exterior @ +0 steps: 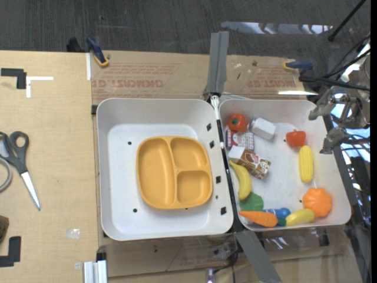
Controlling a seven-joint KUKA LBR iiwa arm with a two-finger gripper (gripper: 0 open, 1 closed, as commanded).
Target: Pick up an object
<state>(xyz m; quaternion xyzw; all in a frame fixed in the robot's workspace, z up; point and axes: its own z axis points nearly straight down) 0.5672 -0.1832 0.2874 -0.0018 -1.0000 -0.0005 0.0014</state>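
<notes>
Gripper (327,124) sits at the right bin's (277,102) far right rim, above the toys; whether it is apart or together I cannot tell, nothing visibly in its grasp. Right bin contents: corn cob (306,163), pumpkin (318,201), tomato (237,122), banana (242,179), carrot (259,218). Left bin (118,122) holds a yellow divided plate (174,171). Scissors (20,161) lie on the worktop (47,111) at left.

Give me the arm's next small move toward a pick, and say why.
Probably swing the tool left and lower it over the corn cob. The tool sits at the right bin's right rim, above the toys, holding nothing. The corn cob lies close by with bare floor around it, apart from the pepper and pumpkin.
</notes>
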